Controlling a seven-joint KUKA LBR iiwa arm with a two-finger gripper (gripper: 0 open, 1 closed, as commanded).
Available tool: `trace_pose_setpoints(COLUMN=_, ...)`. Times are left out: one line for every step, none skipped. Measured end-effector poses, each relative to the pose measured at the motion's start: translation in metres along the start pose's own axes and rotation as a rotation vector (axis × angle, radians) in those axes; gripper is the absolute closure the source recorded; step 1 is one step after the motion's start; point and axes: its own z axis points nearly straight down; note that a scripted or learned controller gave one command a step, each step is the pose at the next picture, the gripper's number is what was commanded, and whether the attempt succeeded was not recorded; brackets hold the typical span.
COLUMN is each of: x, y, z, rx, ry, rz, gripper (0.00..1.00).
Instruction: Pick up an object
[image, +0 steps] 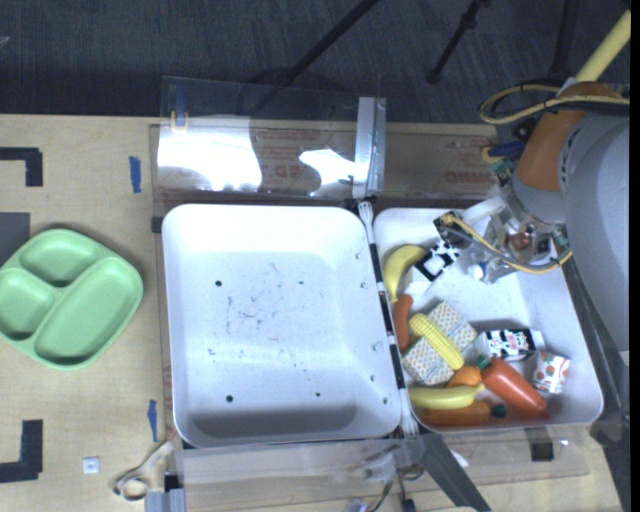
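The right bin holds several toy foods. A yellow banana curves along its left wall at the back. In front of it lie a red sausage, a corn cob on a tan waffle, a black-and-white carton, an orange carrot, a small can and a second banana. My gripper hangs low over the back of this bin, just right of the first banana. I see nothing held in it.
The left bin lies beside the right one, across a shared wall. A green divided plate rests on the bench at far left. A clear plastic panel stands behind the bins. The arm's body covers the back right corner.
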Motion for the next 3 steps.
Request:
trace_pose_setpoints(x=-0.001, y=0.003, z=-0.001, rx=0.008, ry=-0.001, rz=-0.008, gripper=1.0)
trace_pose_setpoints(x=0.002, y=-0.001, z=-0.011, rx=0.013, ry=0.001, rz=-0.013, gripper=1.0)
trace_pose_setpoints(x=0.004, y=0.003, z=-0.005, rx=0.018, ry=-0.002, rz=-0.033, gripper=1.0)
